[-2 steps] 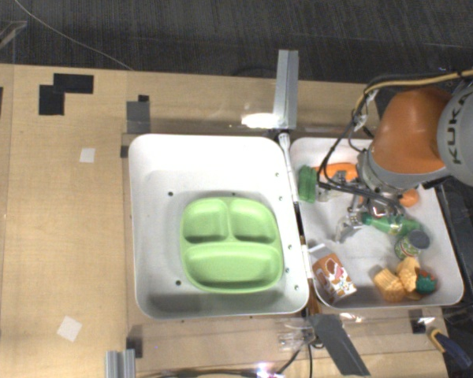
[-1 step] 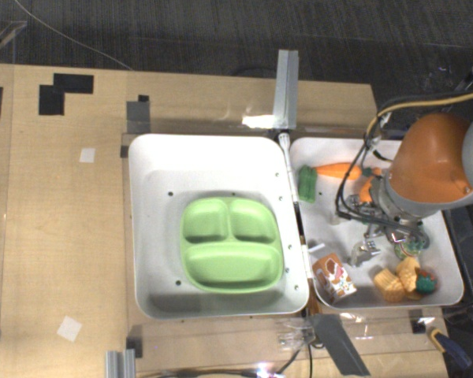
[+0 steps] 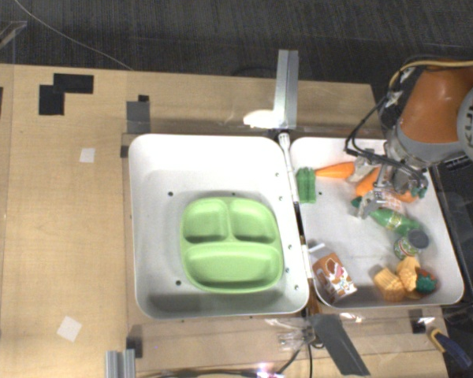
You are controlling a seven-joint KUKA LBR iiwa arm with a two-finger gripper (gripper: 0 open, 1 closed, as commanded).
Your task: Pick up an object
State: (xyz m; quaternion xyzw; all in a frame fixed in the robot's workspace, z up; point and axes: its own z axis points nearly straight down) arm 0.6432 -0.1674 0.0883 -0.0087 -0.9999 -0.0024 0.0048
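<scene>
My gripper [image 3: 376,198] hangs low over the back of the right bin [image 3: 451,266], under the arm's orange band [image 3: 433,105]. It is directly above a green bottle [image 3: 396,220] lying on its side and next to a small orange piece [image 3: 366,184]. An orange carrot [image 3: 335,171] lies just to the gripper's left, and a green block [image 3: 305,184] rests by the bin's left wall. Nearer the front are a small can [image 3: 410,246], a brown snack box [image 3: 333,278], yellow toy pieces [image 3: 397,279] and a green and red piece [image 3: 426,284].
The left bin [image 3: 154,179] holds a green divided plate [image 3: 231,242]. A metal post [image 3: 286,89] stands behind the divide between the bins. Wooden bench top [image 3: 55,235] stretches to the left.
</scene>
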